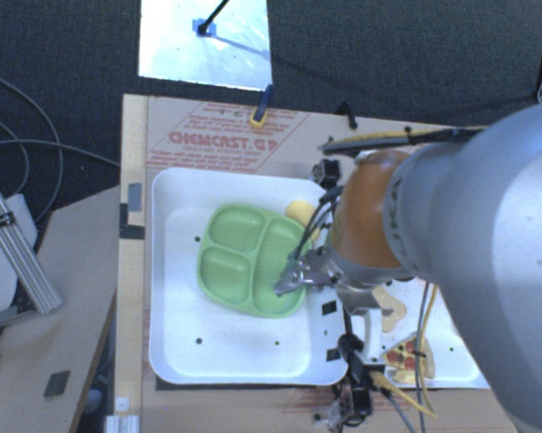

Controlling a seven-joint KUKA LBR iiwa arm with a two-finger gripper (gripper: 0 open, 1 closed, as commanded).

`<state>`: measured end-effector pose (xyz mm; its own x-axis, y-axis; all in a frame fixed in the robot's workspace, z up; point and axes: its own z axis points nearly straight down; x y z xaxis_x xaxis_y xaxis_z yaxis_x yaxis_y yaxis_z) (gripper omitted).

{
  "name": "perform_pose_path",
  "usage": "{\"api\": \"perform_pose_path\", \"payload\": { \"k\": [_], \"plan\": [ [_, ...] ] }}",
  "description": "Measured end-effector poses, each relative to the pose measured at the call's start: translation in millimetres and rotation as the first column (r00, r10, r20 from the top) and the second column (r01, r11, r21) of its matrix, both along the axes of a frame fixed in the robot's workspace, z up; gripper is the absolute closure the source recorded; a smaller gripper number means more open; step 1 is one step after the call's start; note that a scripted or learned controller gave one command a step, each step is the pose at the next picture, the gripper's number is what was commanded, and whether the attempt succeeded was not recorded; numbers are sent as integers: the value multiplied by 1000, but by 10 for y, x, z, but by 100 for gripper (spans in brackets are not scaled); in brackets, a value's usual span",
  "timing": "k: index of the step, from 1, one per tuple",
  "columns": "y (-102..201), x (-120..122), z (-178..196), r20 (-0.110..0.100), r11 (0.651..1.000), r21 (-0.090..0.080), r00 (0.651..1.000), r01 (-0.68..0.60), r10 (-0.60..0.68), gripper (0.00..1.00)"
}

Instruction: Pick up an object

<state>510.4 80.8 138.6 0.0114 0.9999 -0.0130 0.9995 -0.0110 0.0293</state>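
A light green divided plate (246, 255) lies in the left white bin (217, 354). A small yellow object (300, 210) sits at the plate's far right corner, partly hidden by the arm. My gripper (290, 282) hangs low over the plate's right edge, below the orange wrist band (367, 217). Whether it touches the plate cannot be made out. Nothing is seen held in it.
The right bin (454, 359) holds a pizza-slice toy (411, 357) and a beige piece (392, 310), mostly covered by the grey arm (490, 224). Cables (397, 397) trail at the front edge. A cardboard sheet (221, 135) lies behind the bins.
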Motion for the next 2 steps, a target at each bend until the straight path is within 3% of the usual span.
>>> {"api": "perform_pose_path", "payload": {
  "k": [1,2],
  "plan": [
    [67,193,-87,12,1000,-7,1000,-2,2,0],
    [0,177,1500,-12,1000,16,1000,-15,15,0]
  ]
}}
